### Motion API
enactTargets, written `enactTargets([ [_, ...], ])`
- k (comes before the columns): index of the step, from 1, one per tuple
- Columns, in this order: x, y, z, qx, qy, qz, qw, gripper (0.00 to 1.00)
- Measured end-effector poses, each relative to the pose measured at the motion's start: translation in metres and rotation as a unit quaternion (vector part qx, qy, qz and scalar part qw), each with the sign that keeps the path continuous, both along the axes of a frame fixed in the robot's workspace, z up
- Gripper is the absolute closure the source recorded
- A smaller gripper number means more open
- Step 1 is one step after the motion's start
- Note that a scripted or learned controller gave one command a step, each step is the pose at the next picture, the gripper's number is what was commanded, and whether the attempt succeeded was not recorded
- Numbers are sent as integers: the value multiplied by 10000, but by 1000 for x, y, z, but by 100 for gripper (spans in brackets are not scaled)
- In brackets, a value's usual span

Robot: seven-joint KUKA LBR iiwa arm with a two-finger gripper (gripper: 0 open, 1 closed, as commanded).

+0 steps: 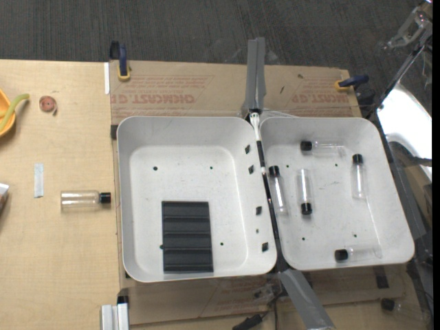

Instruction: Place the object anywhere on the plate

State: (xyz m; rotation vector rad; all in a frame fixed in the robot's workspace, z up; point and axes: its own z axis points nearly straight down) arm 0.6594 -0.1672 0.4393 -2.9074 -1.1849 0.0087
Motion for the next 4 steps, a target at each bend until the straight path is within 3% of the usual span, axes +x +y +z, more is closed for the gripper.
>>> enactTargets([
  [1,-7,63,0,-8,3,-2065,9785,0],
  [2,-61,-36,-3,-13,-2,-2837,9589,0],
  [3,-23,35,1,-13,-13,-2836,9589,0],
  [4,-74,-54,1,-14,0,-2826,9592,0],
])
